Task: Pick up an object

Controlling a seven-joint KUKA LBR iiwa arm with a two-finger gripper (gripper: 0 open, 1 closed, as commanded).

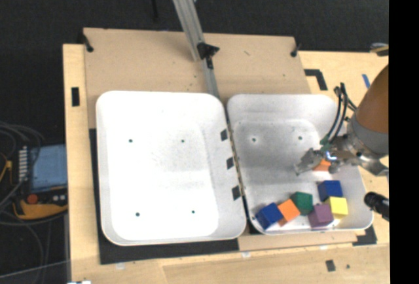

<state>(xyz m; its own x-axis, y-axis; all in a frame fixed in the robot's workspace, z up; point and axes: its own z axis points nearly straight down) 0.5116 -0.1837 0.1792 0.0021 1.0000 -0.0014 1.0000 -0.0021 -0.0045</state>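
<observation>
Right bin [275,112], blocks [302,205] along near edge

Two bins sit side by side on the surface [177,57]; the left bin [163,165] touches the right bin [275,119]; a cluster of blocks [304,207] lies in the right bin's near corner; the end effector [314,161] hangs just behind them.

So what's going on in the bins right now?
The arm has reached into the right bin, and its gripper sits low over the bin's right side, just above a cluster of small blocks. Those lie along the near edge: a blue block, an orange block, a green block, a purple block, a yellow block and another blue block. Nothing visibly sits in the gripper. The left bin sits alongside.
</observation>
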